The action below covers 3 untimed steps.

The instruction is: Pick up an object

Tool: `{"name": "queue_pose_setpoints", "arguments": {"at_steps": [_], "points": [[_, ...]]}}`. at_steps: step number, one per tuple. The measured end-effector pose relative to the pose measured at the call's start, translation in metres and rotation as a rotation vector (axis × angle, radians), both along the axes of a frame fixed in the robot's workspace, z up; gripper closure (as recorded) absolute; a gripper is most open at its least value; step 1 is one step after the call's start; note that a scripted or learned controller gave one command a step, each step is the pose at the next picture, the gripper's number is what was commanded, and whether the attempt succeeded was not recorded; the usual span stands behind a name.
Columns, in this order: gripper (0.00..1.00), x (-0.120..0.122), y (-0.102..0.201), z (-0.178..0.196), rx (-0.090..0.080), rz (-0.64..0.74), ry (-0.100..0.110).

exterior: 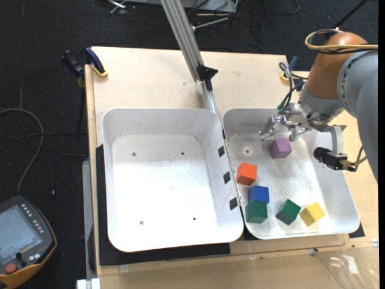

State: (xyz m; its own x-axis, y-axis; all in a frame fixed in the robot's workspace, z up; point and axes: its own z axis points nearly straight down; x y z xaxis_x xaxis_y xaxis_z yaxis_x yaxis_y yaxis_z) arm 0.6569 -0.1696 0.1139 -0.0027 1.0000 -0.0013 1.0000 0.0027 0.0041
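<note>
In the right bin [337, 179], a pale purple cube [280, 147] sits just below the open-fingered gripper [280, 129].

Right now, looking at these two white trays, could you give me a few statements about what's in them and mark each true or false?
1. All the blocks lie in the right bin. True.
2. The purple block lies nearest the gripper. True.
3. The orange block sits in the left bin. False: it is in the right bin, near the divide.
4. There are two green blocks. True.
5. The yellow block is stacked on the blue block. False: they lie apart.
</note>
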Motion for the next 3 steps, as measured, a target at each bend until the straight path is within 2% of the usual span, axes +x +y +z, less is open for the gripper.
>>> {"name": "queue_pose_setpoints", "arguments": {"at_steps": [1,2,3], "points": [[0.00,-0.034,-0.004,-0.019,0.001,-0.005,0.007],[0.00,-0.003,0.037,-0.018,0.000,0.004,0.000],[1.00,-0.004,0.035,-0.008,0.000,0.000,0.000]]}}
